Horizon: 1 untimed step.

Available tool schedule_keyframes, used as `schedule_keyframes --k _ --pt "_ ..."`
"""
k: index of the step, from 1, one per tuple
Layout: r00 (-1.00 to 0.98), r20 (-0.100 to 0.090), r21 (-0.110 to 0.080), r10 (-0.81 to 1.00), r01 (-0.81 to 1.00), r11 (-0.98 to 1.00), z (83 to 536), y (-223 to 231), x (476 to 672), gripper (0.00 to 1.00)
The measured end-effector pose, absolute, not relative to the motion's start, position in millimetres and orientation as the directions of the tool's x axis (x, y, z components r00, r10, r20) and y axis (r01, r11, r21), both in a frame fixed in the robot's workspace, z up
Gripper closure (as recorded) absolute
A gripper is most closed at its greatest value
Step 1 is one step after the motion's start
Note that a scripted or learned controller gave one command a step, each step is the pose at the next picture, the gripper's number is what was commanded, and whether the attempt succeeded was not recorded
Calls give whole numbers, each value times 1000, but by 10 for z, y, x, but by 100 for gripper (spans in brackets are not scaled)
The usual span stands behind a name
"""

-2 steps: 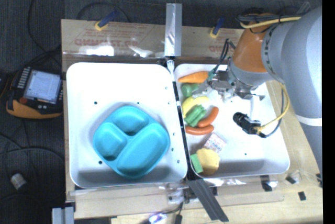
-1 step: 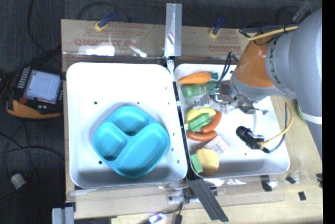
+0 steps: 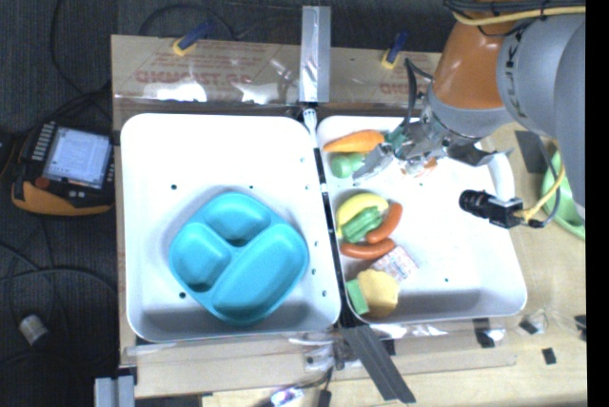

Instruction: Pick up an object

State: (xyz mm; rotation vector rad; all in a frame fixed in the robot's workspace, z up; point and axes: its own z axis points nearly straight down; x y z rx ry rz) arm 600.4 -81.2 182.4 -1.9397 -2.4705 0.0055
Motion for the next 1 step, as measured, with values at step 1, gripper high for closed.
schedule_keyframes --k 1 --pt "-219 -3 8 976 976 219 987 -1068 5376 0"
